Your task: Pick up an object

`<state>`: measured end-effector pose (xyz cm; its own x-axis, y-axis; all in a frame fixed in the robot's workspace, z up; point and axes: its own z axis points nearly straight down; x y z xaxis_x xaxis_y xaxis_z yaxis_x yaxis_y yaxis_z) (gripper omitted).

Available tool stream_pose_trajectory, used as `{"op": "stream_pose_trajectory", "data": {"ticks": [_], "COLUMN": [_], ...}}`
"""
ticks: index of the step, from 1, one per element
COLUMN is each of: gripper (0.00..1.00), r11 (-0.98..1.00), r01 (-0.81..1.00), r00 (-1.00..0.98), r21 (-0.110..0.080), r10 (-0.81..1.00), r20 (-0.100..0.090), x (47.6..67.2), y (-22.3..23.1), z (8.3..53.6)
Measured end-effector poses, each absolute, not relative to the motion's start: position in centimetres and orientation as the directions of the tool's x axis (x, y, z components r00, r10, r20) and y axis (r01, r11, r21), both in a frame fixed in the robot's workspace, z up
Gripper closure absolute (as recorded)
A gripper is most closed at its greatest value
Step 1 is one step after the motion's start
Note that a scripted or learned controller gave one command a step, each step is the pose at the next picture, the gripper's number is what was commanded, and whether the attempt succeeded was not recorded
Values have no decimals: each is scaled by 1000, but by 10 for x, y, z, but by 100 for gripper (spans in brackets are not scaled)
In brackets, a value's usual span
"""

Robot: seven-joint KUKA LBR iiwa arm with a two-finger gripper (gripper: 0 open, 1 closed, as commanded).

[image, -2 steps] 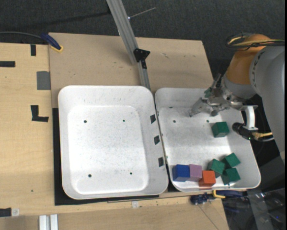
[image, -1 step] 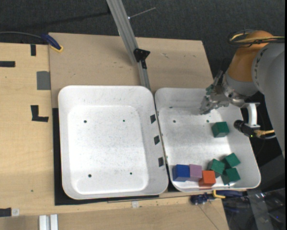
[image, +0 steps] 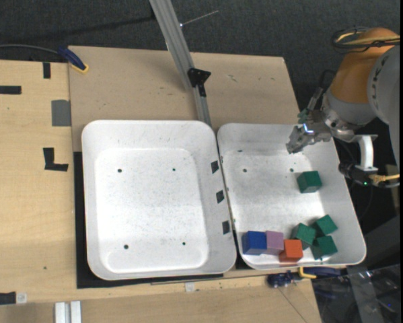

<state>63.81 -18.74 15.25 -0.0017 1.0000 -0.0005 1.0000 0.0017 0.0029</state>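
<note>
The near end of the right bin [image: 349, 217] holds a cluster: a blue block [image: 255, 241], a lilac block [image: 274, 240] and an orange block [image: 292, 249] lie in a touching row against the near wall. Three green blocks [image: 317, 235] sit packed just beside them in the near right corner. These crowded pieces offer poor clearance for a pinch. Further up the bin, a lone green block [image: 309, 181] lies well apart from the rest and is the better target. The gripper [image: 298, 140] hangs above the far end of the same bin, carrying nothing; the spread of the pincer cannot be told. A sound approach centres over the lone block, aligns with its flat faces, then descends vertically.
</note>
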Motion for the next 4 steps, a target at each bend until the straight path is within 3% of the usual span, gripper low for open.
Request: {"op": "stream_pose_trajectory", "data": {"ticks": [1, 4], "gripper": [100, 100], "r11": [1, 8], "r01": [1000, 1000], "r00": [-1, -8], "r21": [4, 1], "r10": [1000, 1000], "r20": [-1, 2], "x": [639, 634], "y": [-187, -27], "z": [206, 217]}}
